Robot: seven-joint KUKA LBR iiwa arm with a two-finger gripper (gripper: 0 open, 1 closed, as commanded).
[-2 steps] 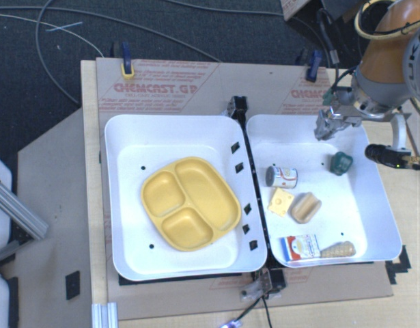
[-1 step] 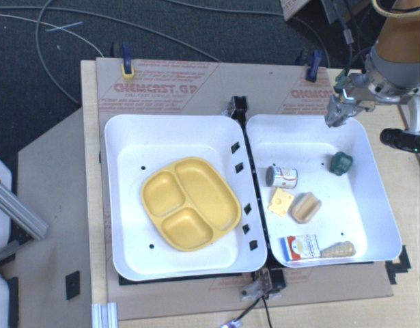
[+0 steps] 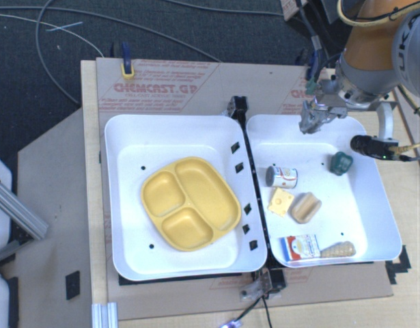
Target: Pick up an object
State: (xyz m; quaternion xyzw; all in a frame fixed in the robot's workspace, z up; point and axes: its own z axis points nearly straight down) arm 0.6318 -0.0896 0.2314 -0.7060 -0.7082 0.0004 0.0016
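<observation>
On the bench's brown cardboard sheet [image 3: 162, 80], printed in red lettering, two shallow white bins sit side by side, joined down the middle by a black clamp strip [image 3: 245, 183]. In the left bin [image 3: 121, 183], a yellow three-compartment tray [image 3: 190, 202] lies flat and turned at an angle, taking up most of the floor, its compartments bare. Across the divider, the right bin [image 3: 380, 203] carries the small things I might pick. A little can [image 3: 282, 177] with a white-and-red label lies on its side near the divider. Just below it rests a yellow wedge of toy cheese [image 3: 281, 202], touching or nearly touching a tan, bread-like lump [image 3: 305, 207] to its right. Nearer the front rim lies a flat red, white and blue packet [image 3: 300, 247], with a pale cone-shaped piece [image 3: 337, 250] just beside its right end. A dark green knob-like object [image 3: 341, 162] sits apart toward the bin's far right corner. My arm [image 3: 380, 39], grey with its orange band, comes in from the upper right, and my gripper [image 3: 312, 123] hangs over the back rim of the right bin, well apart from every object there. Nothing sits between its fingers; from this angle I cannot tell whether they stand wide or narrow. A black cylindrical fitting [image 3: 371, 146] juts out beside the bin's right rim, under my arm.
</observation>
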